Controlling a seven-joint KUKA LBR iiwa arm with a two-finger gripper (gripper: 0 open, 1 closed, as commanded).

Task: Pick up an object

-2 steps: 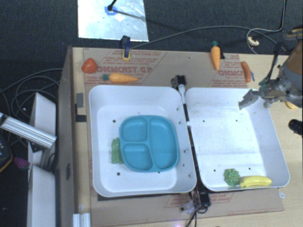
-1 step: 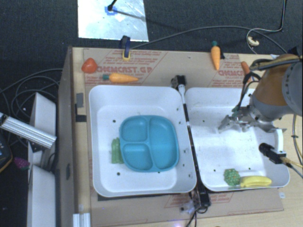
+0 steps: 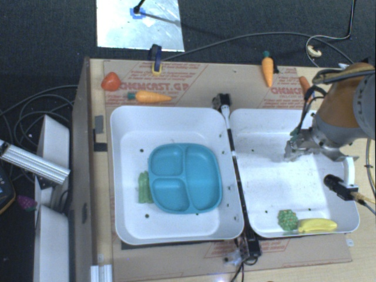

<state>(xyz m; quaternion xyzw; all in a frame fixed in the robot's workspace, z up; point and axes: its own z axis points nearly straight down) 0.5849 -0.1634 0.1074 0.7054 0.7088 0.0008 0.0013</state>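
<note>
In the right bin (image 3: 267, 128), a green broccoli piece (image 3: 287, 220) and a yellow banana (image 3: 318, 225) lie side by side near the front edge. My gripper (image 3: 292, 150) hangs over the bin's upper middle, well back from both, with bare white floor under it. The left bin (image 3: 126, 157) holds a blue divided plate (image 3: 184, 177) and a green vegetable piece (image 3: 144, 187) against the plate's left side.
On the cardboard behind the bins lie a tomato (image 3: 110, 81), a carrot (image 3: 150, 97) at left and another carrot (image 3: 268, 70) at right. A black clamp (image 3: 223, 103) sits between the bins at the back. Cables run at the far left.
</note>
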